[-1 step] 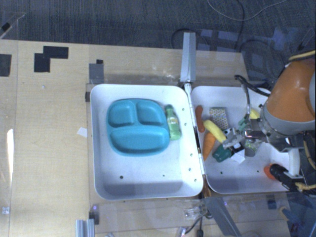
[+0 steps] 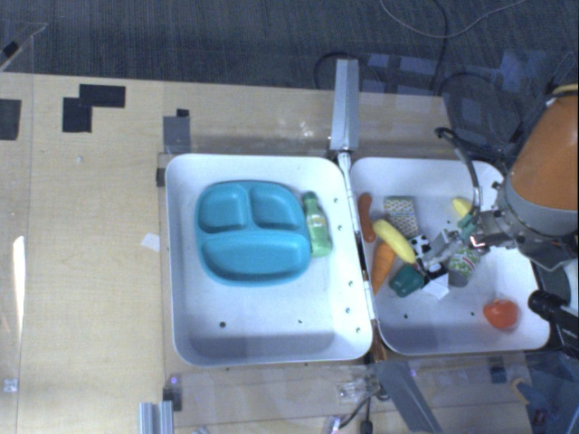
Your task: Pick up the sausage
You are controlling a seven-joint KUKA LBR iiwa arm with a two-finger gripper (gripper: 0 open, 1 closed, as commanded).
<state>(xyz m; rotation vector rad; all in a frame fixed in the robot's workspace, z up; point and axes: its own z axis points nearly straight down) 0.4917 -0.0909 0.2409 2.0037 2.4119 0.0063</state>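
The sausage [image 2: 365,218] is seen lying at the left wall of the right bin [image 2: 452,340] (about nine o'clock in that bin). A banana [image 2: 394,240] and a carrot [image 2: 383,267] are found just beside it. The gripper [image 2: 445,259] is held low at the bin's middle, well apart from the sausage. How wide it is open cannot be told, and nothing is seen in it.

Pale wooden worktop [image 2: 81,269] bearing black tape marks [image 2: 90,105] at far left. Beyond its far edge, dark blue-grey carpeted floor [image 2: 199,21] crossed by a thin looping cable [image 2: 425,16]. Even, diffuse lighting.
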